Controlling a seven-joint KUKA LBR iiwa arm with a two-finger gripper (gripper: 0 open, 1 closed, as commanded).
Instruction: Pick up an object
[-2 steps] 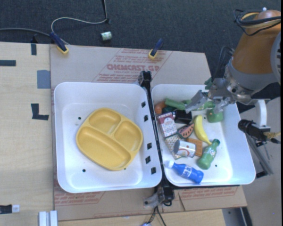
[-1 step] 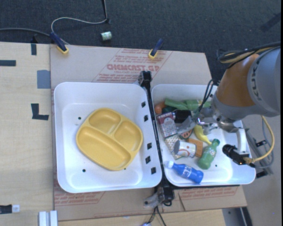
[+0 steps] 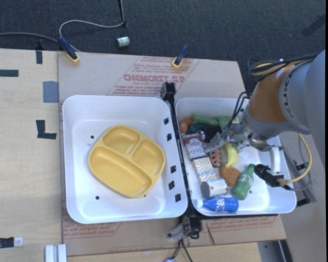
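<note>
Arm (image 3: pixel 279 100) comes in from the right, orange band above the wrist, hanging over the right bin (image 3: pixel 287 203). Claw (image 3: pixel 233 137) sits low over the upper middle of that bin's pile; can't tell from this angle whether it's open, closed or gripping anything.

Landmark = right bin. Contents, all packed toward its left and centre:
- green item (image 3: pixel 208 121) along the top edge, small orange ball (image 3: pixel 184 126) at its top left corner
- yellow piece (image 3: pixel 230 155) just below the claw, brown piece (image 3: pixel 229 174) under that
- green bottle (image 3: pixel 244 182) centre right, tilted
- blue bottle (image 3: pixel 221 204) lying flat along the bottom wall
- grey cup (image 3: pixel 214 188) just above the blue bottle
- printed packets (image 3: pixel 199 157) down the left side

Left bin (image 3: pixel 71 162) touches the right bin's left wall, clipped at the seam; it holds a yellow divided plate (image 3: pixel 127 160), roughly centred.

Both bins rest on cardboard (image 3: pixel 147 75) on the tabletop (image 3: pixel 22 162). Two yellow-blue clamps (image 3: pixel 68 49) pin the cardboard's far edge.
</note>
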